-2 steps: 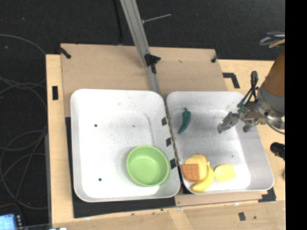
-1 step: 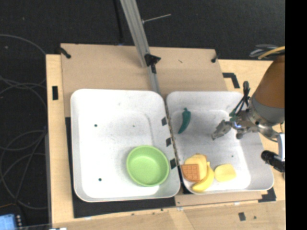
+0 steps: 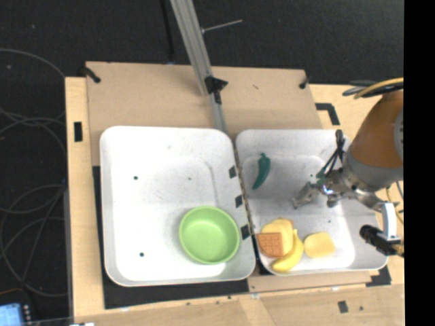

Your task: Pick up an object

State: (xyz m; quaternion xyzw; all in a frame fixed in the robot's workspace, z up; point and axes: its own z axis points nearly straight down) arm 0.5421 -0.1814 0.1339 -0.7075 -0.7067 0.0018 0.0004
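Dark flooring with loose black cables surrounds a tan wooden bench (image 3: 170, 94) seen from above at a slant. Two shallow white bins sit side by side on it, their inner edges touching. On the viewer's left, the left bin (image 3: 156, 161) holds a lime green bowl (image 3: 209, 233), upright, near its front right corner. On the viewer's right, the right bin (image 3: 292, 148) holds four small items. A dark green pepper (image 3: 262, 170) lies close to the bin's left wall, toward the back. At the front, a yellow banana (image 3: 291, 257) curves along the front wall, with a tan waffle piece (image 3: 271, 243) resting against it and a rounded yellow item behind the waffle that is hard to name. Just to the right of the banana lies a pale yellow block (image 3: 319, 245), perhaps a piece of toy cheese or bread. A grey arm with an orange band (image 3: 377, 131) reaches in from the right side over the right bin. Its gripper (image 3: 309, 194) sits low over the bare middle of the bin floor, between the pepper and the yellow block and apart from both. The fingers appear slightly apart with nothing between them, though they are small and blurred. A slanted metal pole (image 3: 190, 39) rises from the back of the bench.
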